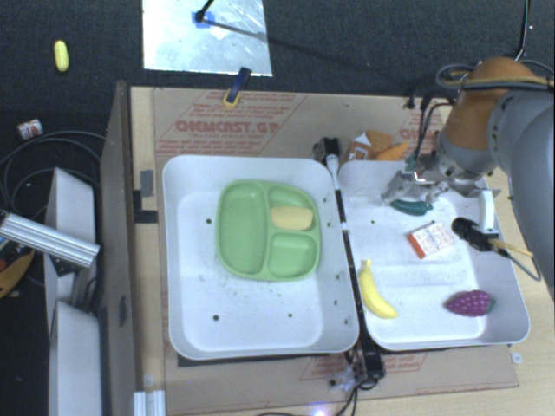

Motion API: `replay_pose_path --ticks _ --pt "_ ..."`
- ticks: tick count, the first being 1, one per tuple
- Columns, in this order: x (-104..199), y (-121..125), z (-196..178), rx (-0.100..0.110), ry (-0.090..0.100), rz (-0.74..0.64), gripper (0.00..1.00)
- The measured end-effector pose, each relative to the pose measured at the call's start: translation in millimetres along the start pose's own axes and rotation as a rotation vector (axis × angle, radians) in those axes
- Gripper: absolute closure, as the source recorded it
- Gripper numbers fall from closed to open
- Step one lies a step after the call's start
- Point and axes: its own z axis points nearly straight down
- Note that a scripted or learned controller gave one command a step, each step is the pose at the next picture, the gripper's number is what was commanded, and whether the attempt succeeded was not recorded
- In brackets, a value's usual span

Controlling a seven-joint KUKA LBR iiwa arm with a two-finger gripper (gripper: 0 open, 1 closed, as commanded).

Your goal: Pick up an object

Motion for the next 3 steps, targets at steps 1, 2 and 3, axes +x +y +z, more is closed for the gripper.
replay_pose_path --ticks 1,2,3 --pt "23 -2 1 0.004 0.000 0.001 0.00" --pt "36 6 0 0.001 -0.001 0.001 0.00" --pt "32 5 1 0.002 -0.001 0.006 0.00"
